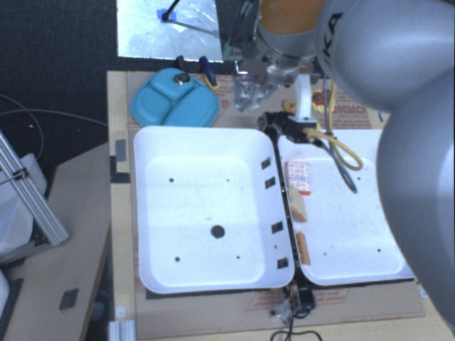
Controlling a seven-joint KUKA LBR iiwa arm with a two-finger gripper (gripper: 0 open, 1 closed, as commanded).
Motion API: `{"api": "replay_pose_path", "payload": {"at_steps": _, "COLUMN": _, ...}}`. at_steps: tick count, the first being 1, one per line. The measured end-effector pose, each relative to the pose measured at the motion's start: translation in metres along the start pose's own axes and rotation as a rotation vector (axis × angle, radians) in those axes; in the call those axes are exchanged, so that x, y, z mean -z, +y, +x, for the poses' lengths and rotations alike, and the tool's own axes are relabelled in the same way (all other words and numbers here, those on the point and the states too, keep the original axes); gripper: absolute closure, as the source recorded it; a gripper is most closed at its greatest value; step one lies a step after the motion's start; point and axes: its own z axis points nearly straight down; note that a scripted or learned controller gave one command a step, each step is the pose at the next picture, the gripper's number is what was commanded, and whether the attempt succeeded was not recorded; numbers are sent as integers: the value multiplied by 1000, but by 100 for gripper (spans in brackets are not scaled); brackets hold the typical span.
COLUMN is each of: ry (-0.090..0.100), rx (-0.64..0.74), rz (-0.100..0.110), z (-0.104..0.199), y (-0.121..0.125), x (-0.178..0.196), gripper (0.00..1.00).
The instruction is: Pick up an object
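Your end effector (pixel 250 94) hangs above the far edge of the tabletop (pixel 227 112), behind the 2 bins, not over any object; I cannot tell its state. Candidate objects lie in the right bin (pixel 355 261), crowded against the divider: a label card (pixel 298 177), and a tan piece (pixel 298 209) below it. The left bin (pixel 163 190) offers nothing graspable. The arm must move nearer, by my judgement.

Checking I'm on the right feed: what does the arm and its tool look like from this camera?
The arm is bulky, rounded and light grey, with part of dark KUKA lettering on its casing and an orange band above the wrist. Below that sits a silver metal flange, then the tool, which looks like pale, shiny metal. Its finer details are too blurred to make out.
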Motion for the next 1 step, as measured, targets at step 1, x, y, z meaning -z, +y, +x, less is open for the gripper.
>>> {"api": "replay_pose_path", "payload": {"at_steps": 1, "ry": 2, "rx": 10, "rz": 4, "z": 68, "y": 16, "x": -86, "gripper": 100}}
